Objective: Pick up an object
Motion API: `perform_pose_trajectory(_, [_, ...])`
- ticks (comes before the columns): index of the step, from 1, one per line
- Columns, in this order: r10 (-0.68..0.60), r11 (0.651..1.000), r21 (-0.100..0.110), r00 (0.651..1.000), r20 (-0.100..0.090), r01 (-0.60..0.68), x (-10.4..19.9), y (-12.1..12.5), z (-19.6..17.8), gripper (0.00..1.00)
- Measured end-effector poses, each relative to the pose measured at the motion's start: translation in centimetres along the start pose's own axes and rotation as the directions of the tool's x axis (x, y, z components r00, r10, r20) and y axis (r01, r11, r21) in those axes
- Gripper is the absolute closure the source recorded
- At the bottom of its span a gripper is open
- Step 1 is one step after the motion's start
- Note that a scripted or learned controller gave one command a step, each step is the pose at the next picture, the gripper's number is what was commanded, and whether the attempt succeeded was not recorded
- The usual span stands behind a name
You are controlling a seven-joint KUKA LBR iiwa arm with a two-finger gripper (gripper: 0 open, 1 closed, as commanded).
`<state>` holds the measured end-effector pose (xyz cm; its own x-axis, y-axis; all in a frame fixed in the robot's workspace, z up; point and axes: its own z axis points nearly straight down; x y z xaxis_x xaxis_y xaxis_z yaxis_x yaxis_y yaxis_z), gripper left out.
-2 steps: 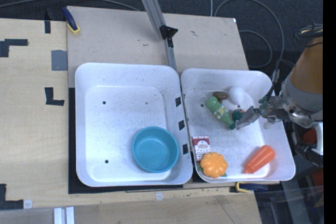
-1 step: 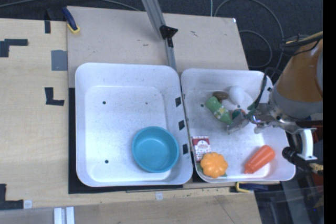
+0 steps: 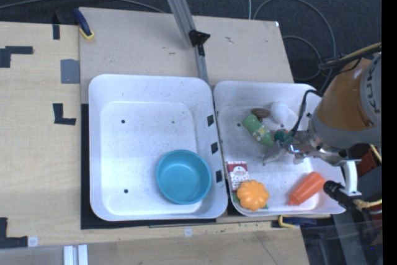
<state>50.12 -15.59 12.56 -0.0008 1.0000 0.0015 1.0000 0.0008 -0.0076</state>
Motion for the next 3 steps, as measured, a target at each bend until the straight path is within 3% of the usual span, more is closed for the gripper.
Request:
perform_pose_trajectory(1, [-0.002,1.000,-0.004,1.000,0.000,0.002,0.1,0.1,-1.3,1.00])
perform_pose_trajectory(3, [-0.001,1.000,-0.011,1.000,0.003,0.001,0.3,0.5,-9.8,1.00])
